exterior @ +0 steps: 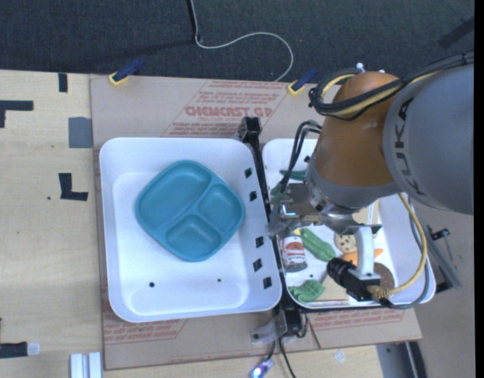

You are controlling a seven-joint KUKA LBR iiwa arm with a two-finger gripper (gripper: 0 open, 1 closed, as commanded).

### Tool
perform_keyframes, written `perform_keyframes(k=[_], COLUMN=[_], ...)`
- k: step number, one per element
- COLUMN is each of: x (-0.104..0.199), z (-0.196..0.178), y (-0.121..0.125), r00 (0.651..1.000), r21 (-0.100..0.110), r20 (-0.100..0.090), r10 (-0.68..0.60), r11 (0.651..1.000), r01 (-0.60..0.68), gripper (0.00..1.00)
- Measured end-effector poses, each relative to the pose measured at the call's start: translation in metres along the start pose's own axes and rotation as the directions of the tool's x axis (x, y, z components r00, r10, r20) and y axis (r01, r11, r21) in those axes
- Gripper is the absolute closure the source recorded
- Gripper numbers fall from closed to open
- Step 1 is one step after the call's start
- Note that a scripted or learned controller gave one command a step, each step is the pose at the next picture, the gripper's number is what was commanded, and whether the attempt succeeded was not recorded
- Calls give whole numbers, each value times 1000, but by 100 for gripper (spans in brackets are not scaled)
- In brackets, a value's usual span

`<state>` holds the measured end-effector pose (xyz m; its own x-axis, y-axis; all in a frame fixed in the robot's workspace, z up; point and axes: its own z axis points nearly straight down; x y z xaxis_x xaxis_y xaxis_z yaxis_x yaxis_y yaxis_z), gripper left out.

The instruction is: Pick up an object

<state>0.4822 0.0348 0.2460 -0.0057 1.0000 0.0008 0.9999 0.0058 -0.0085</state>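
A grey KUKA arm with an orange band above its wrist [360, 144] hangs low over the right of 2 shallow white plastic bins [415, 235], its bulk covering most of that bin's floor; the two-finger gripper [324, 225] sits somewhere under the wrist housing, and from where I stand I cannot tell its state or whether it has anything in it.

Around the wrist, a scatter of small items lies on the bin floor: a small can with a red and white label [294, 253], a green leaf-shaped piece [318, 244], another green scrap [308, 291] near the front rim, an orange and white piece [349, 248]; any of these could be the object to lift, and all lie close together just beside the wrist.

The left white bin [116, 211] holds a teal plastic plate with 3 compartments [190, 209], lying flat and well apart from the arm.

The step in hand looks like the reach or descent over the clutter; the next move probably calls for settling on 1 item, closing on it cleanly without nudging its neighbours, then lifting straight up.
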Motion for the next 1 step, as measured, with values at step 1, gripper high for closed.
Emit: perform_keyframes(k=[1], x=[-41], z=[-73], y=[1], r00=[1000], r21=[-14], r20=[2], r10=[8], r11=[1000], r01=[-8], gripper=[100])
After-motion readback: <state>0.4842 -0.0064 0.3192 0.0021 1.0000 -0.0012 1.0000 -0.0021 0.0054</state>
